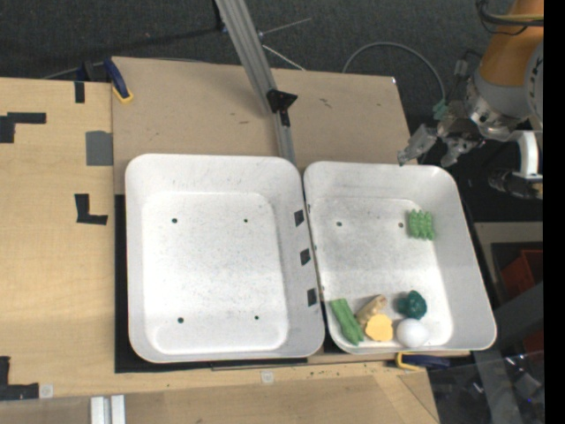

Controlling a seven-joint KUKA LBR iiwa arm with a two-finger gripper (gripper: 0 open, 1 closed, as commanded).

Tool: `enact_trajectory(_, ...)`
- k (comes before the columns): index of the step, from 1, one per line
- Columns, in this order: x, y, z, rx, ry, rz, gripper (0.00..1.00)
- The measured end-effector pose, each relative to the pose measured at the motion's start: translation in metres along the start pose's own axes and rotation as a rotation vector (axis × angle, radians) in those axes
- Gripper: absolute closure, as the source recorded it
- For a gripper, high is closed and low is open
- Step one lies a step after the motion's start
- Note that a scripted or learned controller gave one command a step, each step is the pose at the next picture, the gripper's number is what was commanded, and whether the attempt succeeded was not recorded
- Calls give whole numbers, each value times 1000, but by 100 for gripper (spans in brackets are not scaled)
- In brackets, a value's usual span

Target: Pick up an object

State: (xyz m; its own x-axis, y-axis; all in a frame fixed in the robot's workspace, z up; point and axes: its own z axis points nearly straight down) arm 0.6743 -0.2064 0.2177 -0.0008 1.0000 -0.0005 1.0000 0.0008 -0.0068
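Note:
The right bin (353, 193) holds several small objects. A green ridged block (421, 224) lies near its right wall. Along the front edge sit a green stick (346, 321), a tan piece (371, 306), a yellow disc (379, 329), a white ball (410, 332) and a dark green lump (410, 305). My gripper (430, 141) hovers beyond the bin's far right corner, outside the bin, with two fingers spread apart and nothing between them.
The left bin (212, 254) lies beside the right one. A grey metal post (252, 51) slants over the bench behind the bins. A yellow clamp (119, 82) sits at the bench's far left corner, and cables loop behind the right bin.

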Motion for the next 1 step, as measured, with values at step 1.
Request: enact_trajectory(1, 9, -3, 61, 1, 1, -1, 0)
